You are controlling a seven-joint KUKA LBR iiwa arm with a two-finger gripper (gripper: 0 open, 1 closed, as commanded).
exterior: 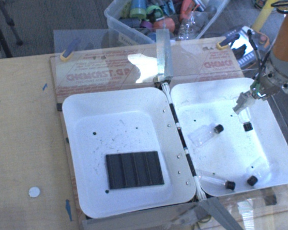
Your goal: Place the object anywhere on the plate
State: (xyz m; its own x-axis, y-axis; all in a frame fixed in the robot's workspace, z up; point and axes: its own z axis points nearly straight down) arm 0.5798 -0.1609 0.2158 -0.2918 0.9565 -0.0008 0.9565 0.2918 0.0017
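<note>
Two shallow white bins are sitting side by side on the tan bench; the dark ribbed rectangular plate is lying in the left bin. You are hovering the gripper over the right bin's upper right, grip state unreadable, while the clear plastic vial with a black cap is lying below-left of it, toward the plate, long axis running left-right.

A pale wooden bench stands on grey carpeted floor. Behind it sits a clear plastic tub of colourful toys. Glare falls on a transparent sheet with red lettering.
</note>
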